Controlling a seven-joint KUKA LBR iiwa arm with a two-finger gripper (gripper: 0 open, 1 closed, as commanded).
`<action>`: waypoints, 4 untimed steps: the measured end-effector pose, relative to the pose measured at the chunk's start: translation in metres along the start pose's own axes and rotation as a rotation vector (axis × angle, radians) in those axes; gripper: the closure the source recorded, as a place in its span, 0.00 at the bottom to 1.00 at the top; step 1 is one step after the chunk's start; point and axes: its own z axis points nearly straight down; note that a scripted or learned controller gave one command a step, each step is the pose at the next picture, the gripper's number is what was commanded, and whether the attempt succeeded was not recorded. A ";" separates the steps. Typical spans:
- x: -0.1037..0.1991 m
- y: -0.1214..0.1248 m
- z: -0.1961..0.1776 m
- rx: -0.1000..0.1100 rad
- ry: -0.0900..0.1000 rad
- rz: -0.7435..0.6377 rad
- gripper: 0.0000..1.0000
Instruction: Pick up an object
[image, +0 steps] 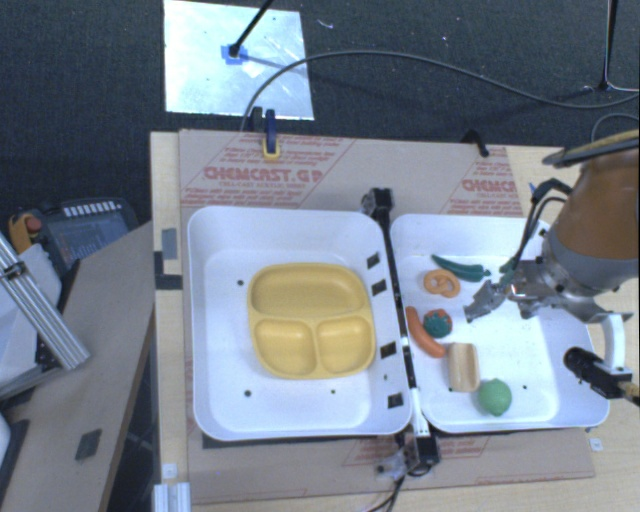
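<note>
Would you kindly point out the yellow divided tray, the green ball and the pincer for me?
yellow divided tray (305, 290): camera view, top compartment floor.
green ball (494, 397): camera view, its centre.
pincer (481, 303): camera view, between its fingertips.

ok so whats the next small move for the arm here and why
Probably a short drop down and toward the left, onto the teal round toy. The gripper hangs above the right bin with nothing visibly between its fingers, and that toy lies just beyond its tip. The orange pretzel and the orange sausage sit close by, so it should come down carefully.
</note>
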 end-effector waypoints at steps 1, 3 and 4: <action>0.000 0.003 -0.005 -0.011 -0.002 -0.002 0.00; 0.014 0.007 0.104 -0.007 0.000 0.000 0.00; 0.014 0.007 0.115 -0.010 -0.001 0.000 0.00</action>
